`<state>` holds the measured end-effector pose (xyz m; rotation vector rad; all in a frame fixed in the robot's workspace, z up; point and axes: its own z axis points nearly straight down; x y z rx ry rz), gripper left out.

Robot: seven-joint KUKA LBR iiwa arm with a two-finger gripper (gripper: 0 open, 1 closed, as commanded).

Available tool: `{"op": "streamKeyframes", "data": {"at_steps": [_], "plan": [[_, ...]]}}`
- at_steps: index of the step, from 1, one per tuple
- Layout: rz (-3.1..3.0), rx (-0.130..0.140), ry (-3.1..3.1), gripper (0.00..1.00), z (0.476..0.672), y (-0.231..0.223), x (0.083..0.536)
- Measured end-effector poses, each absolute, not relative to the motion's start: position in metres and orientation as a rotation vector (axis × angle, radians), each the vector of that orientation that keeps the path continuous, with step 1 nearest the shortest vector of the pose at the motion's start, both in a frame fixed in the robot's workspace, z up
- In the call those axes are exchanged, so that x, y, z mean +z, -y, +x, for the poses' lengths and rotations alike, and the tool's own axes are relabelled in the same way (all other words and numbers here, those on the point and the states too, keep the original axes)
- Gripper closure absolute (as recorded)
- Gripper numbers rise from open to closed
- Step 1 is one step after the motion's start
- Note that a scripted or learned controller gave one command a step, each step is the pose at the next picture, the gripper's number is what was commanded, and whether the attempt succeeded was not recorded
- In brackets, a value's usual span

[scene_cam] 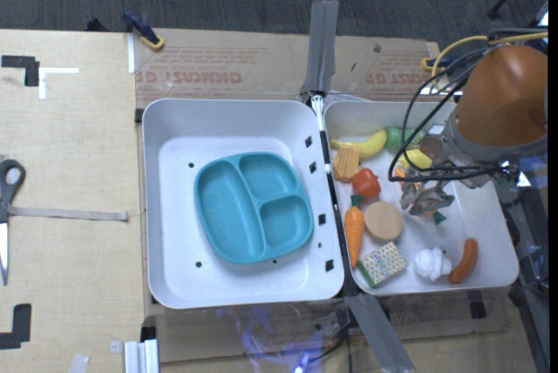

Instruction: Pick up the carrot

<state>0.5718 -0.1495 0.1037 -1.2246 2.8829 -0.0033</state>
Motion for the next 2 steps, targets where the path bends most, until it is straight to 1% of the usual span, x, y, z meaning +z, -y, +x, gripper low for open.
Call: {"op": "streamKeyframes", "data": {"at_steps": [1, 2], "plan": [[-1.224, -0.003, -2.883, 0.0, 0.572, 0.15, 0.104], [-1.221, -0.007, -2.878, 1.0, 0.574, 0.149, 0.114]]}}
